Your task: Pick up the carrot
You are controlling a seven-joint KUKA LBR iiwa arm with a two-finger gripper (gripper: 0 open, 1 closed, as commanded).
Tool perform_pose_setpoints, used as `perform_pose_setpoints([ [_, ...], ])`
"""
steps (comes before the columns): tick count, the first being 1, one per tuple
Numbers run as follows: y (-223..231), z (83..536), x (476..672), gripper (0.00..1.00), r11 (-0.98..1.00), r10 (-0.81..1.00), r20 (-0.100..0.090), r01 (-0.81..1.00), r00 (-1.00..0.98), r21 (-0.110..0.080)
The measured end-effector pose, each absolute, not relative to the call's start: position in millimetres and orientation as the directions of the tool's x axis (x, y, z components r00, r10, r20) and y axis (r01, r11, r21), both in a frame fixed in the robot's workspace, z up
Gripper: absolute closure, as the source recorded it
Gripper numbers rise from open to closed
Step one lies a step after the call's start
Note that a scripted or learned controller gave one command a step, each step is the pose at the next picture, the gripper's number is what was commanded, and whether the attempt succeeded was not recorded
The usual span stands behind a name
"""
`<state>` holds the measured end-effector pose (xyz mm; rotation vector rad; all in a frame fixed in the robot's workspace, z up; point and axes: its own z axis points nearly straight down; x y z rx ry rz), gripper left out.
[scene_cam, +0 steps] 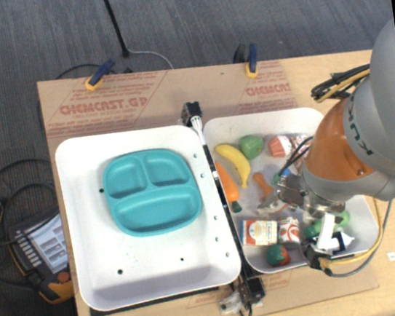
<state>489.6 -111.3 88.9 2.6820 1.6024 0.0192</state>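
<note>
The carrot (227, 183) is a slim orange piece with a dark green end. It lies lengthwise along the left wall of the right bin (360, 214), just left of the banana (236, 162). My gripper (279, 194) hangs low over the middle of that bin, roughly a carrot's length to the right of the carrot and apart from it. Directly by its metal tip lies a small orange-brown piece (261, 181). The arm's grey wrist and orange band cover the bin's right part.
The right bin also holds a green fruit (251, 145), a red-and-white can (281, 145), two small cartons (261, 232), a red-and-green strawberry (276, 255) and a green item (312, 232). In the left bin (87, 207) sits a teal divided plate (152, 191).
</note>
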Motion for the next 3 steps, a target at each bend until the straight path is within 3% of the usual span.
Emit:
perform_pose_setpoints([
  [1, -100.8, 87.3, 521.3, 0.0, -0.435, 0.901, -0.004, 0.901, 0.435, 0.003],
  [2, -100.2, 96.2, 522.3, 1.0, -0.434, 0.901, -0.002, 0.901, 0.434, 0.003],
  [3, -64.9, 182.3, 570.9, 1.0, -0.707, 0.707, -0.005, 0.707, 0.707, -0.003],
])
